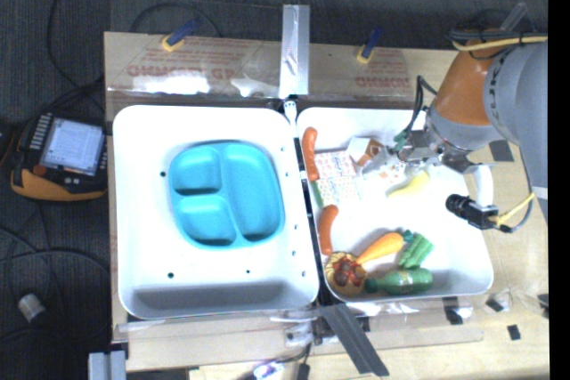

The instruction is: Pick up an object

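**benchwatcher:** so what's the layout here, biggest stuff first?

**pickbot_fan:** two white bins side by side on the bench; the left bin [142,280] has a blue divided tray [224,193] sitting in the middle of it; the right bin [463,267] has all the small stuff. the grey arm [512,102] comes in from the right, orange band above the wrist, and the gripper [411,149] is down over the upper part of the right bin.

**benchwatcher:** is it holding anything?

**pickbot_fan:** honestly can't tell if the fingers are open or closed, it's all too small and cluttered there; a yellow piece [408,183] lies just below the gripper, close to it, but whether they touch is unclear; a small brown-and-white thing [367,154] sits just to its left.

**benchwatcher:** and the rest?

**pickbot_fan:** a printed card [337,176] lies near the divider; two sausages along the left wall, one up top [310,149], one lower [327,227]; at the bottom a carrot [385,246], a green cucumber [401,281], and a brownish round thing [345,270], all well apart from the gripper.
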Motion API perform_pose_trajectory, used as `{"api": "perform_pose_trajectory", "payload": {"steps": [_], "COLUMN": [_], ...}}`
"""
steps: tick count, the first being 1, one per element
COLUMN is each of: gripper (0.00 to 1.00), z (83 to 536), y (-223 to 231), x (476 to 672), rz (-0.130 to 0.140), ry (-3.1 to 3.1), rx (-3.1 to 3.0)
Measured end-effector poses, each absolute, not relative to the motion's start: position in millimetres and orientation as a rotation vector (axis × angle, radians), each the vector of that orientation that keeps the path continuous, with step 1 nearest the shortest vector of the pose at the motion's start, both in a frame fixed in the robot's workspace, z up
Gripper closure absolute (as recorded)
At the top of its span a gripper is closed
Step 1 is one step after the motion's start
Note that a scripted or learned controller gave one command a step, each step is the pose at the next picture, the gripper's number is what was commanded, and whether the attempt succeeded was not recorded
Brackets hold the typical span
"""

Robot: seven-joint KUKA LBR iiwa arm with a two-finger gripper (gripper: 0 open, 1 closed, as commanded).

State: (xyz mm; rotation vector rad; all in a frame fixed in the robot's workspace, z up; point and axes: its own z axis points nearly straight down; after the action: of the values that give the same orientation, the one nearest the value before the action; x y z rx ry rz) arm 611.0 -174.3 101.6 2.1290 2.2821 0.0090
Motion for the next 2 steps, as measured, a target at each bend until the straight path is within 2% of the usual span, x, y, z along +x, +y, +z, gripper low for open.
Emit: {"api": "perform_pose_trajectory", "payload": {"steps": [1, 2], "gripper": [0.0, 0.0], "z": [94.0, 95.1], "y": [-123.9, -121.5], "x": [646.7, 650.9], "rz": [-0.036, -0.033], "ry": [2.24, 2.444], "rx": [2.212, 1.933]}}
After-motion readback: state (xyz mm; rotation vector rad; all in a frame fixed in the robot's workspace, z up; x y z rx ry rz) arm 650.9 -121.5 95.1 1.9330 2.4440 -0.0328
